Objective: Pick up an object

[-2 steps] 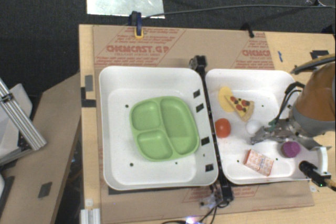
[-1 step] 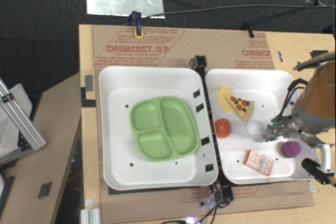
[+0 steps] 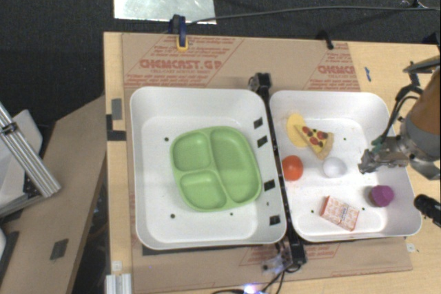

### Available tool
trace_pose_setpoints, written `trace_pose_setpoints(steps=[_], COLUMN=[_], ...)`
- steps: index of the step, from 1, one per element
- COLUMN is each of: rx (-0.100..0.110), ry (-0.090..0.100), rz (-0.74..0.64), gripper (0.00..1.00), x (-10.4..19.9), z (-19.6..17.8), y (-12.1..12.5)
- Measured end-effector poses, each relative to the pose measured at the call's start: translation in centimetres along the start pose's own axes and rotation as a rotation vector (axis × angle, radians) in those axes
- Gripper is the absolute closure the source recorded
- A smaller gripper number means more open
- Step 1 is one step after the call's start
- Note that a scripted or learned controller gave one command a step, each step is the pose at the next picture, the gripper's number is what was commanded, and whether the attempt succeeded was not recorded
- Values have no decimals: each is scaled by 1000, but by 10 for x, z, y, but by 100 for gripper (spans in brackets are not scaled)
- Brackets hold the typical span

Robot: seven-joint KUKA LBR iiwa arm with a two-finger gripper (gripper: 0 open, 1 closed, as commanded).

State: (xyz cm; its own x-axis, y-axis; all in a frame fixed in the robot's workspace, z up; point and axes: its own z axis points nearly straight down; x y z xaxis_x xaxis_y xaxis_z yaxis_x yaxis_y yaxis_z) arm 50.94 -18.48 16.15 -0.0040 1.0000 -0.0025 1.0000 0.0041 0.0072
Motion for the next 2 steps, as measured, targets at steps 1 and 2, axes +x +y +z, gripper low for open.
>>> trace_pose_setpoints(steps=[1,2], rx=[0,4], ry=[0,5], rz=[0,-6], gripper=[100,100], x=[-1,61], z=[-52,-47], y=[2,9])
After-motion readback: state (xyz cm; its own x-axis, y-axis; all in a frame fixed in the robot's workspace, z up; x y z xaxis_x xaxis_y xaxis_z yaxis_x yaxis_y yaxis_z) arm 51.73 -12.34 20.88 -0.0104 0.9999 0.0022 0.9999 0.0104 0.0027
